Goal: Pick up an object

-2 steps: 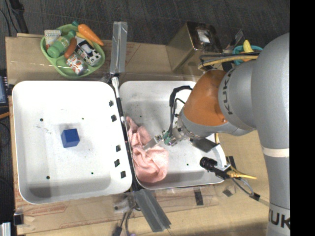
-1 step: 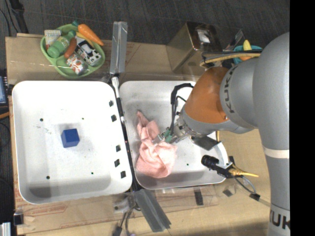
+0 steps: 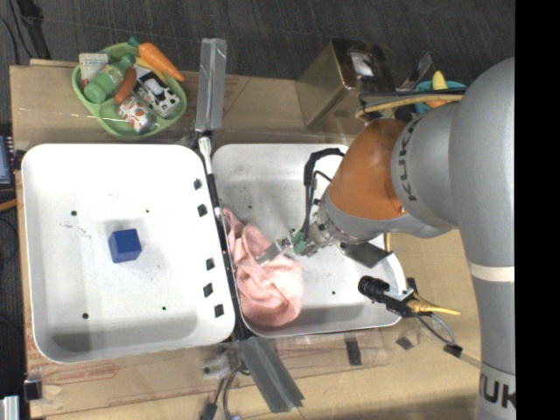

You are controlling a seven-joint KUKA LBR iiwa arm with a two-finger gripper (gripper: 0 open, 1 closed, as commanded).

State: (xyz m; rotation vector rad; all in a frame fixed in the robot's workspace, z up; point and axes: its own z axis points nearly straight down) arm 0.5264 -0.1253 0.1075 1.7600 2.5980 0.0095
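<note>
While the pink cloth (image 3: 267,283) lies just beside them, whether the fingers (image 3: 293,245) grip it is unclear.

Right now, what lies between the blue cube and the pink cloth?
In the camera view, the bins' meeting walls lie between the blue cube and the pink cloth, with black clips along the ridge.

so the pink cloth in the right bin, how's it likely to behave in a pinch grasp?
Probably floppy: the pink cloth lies bunched in folds against the right bin wall, so it would likely drape and trail. Likely light for its bulk. Fingers may catch one fold only, so it could slip out. The gripper sits at its edge.
</note>
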